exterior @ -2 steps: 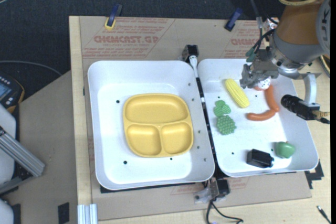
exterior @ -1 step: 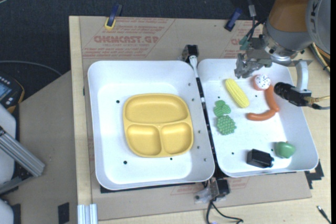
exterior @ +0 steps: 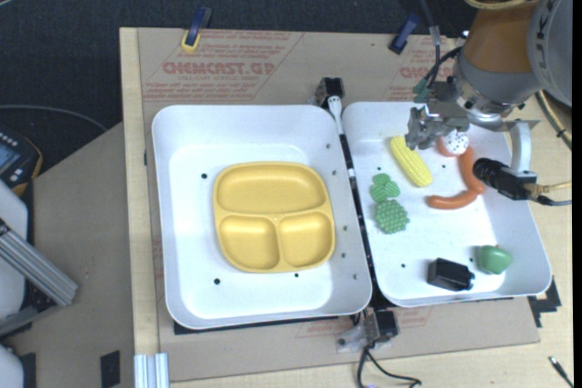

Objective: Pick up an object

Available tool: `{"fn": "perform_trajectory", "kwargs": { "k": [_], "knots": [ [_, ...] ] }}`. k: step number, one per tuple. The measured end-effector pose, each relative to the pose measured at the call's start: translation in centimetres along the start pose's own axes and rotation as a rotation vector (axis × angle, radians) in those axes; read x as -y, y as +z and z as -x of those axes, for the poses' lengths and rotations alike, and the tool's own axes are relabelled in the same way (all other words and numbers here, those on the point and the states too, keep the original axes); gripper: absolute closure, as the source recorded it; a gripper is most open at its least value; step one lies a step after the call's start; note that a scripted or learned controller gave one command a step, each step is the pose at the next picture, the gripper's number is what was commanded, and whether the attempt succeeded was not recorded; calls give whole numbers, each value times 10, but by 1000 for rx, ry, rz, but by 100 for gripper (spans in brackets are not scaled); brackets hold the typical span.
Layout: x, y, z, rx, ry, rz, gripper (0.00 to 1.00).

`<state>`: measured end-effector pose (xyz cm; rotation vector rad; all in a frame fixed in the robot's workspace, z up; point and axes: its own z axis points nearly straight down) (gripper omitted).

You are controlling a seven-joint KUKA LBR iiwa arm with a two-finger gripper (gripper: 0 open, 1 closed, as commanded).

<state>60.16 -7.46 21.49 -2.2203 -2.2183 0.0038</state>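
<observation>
My gripper [exterior: 424, 131] hangs low over the back of the right bin [exterior: 414, 243], right at the upper end of a yellow corn cob [exterior: 411, 161]. Nothing can be seen held in it. Just right of the gripper lies a small red and white piece [exterior: 453, 143]. A curved orange sausage [exterior: 460, 191] lies to the corn's right. Two green knobbly pieces [exterior: 386, 188] [exterior: 392, 215] sit left of centre. Near the front are a black block [exterior: 450, 273] and a green pepper-like piece [exterior: 493, 260].
The left bin [exterior: 175, 195] holds a yellow divided plate [exterior: 273, 215]. A black divider strip [exterior: 350, 186] runs between the bins. The grey and orange arm [exterior: 509, 23] leans in from the upper right, with a black fitting and cable [exterior: 500, 177] over the right bin's edge.
</observation>
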Motion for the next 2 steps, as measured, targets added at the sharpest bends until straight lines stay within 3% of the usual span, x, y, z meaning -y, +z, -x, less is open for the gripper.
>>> {"fn": "perform_trajectory", "kwargs": {
  "k": [2],
  "knots": [
    [-12, -14, 7, 2, -2, 8, 100]
  ]
}}
